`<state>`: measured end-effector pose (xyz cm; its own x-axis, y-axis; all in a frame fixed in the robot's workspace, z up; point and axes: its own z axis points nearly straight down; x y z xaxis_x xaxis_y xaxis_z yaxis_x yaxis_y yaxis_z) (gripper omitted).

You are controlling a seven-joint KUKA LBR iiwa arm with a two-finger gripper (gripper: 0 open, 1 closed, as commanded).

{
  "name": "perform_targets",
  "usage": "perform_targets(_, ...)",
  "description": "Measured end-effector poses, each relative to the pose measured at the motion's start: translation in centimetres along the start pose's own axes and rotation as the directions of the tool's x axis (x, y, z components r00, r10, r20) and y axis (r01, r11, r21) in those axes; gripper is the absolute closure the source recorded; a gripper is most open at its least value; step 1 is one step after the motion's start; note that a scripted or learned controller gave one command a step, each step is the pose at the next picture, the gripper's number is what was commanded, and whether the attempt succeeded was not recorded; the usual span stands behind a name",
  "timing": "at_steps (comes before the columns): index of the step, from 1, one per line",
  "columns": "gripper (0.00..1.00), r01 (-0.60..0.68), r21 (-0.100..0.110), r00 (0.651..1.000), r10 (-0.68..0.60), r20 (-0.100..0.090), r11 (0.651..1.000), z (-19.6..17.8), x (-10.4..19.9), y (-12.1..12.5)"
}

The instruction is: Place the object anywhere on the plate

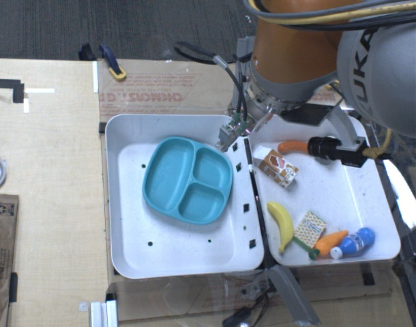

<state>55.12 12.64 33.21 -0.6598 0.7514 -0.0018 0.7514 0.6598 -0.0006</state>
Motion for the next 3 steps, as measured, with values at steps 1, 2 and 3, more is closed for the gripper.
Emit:
perform_targets(1,1.0,0.517,-0.001,0.856,-0.517,-0.003,0.856,11.7,2.1,-8.0)
perform_targets(2,1.0,0.424,-0.002,0.906,-0.424,0.001,0.906,1.3,-5.1,-2.0)
perform_targets(3,1.0,0.443,0.0,0.897,-0.443,-0.003,0.897,8.2,-1.8,-10.7)
